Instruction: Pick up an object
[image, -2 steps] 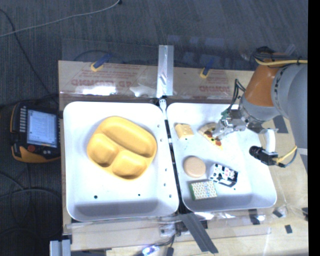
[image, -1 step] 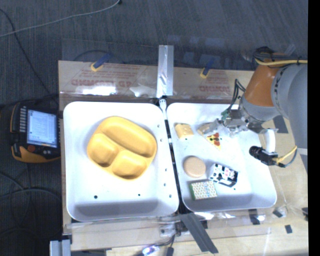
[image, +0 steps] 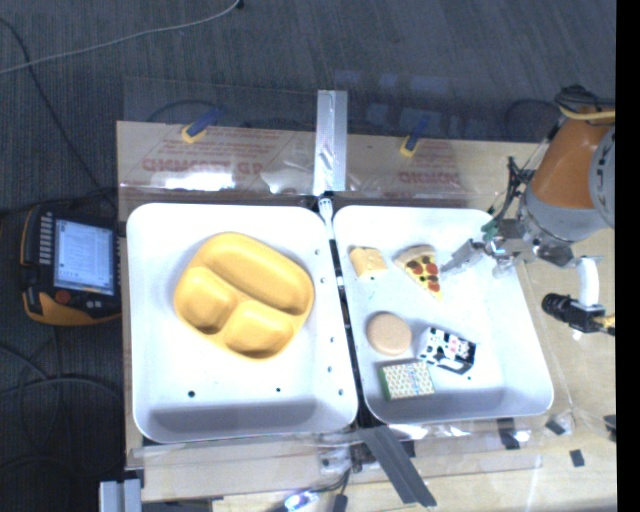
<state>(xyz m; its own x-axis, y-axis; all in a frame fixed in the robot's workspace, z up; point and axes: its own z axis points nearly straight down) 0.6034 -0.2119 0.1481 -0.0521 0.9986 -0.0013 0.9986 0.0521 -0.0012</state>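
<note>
- Objects are seen in both white bins: the left bin (image: 150, 400) is taken up by a large yellow tray (image: 243, 294) with three rounded hollows, lying at a slight angle.
- Five small things are spread over the right bin (image: 520, 390).
- A pale yellow block (image: 367, 261) is placed near the bin's upper left corner, with a pizza slice toy (image: 421, 268), tan with red dots, just beside it on the right.
- A round tan cookie (image: 389, 333) is set below these, near the bin's middle.
- A black and white patterned piece (image: 446, 350) lies to the cookie's right, and a square green-checked card (image: 407, 380) lies just below, near the front wall.
- The arm (image: 572, 180) is reached in from the right, its orange band shown above the grey wrist at the bin's upper right corner.
- The gripper (image: 462, 258) is pointed leftward and down, with its tip close beside the pizza slice toy.
- Nothing is seen clamped in the gripper; how wide it stands cannot be told.
</note>
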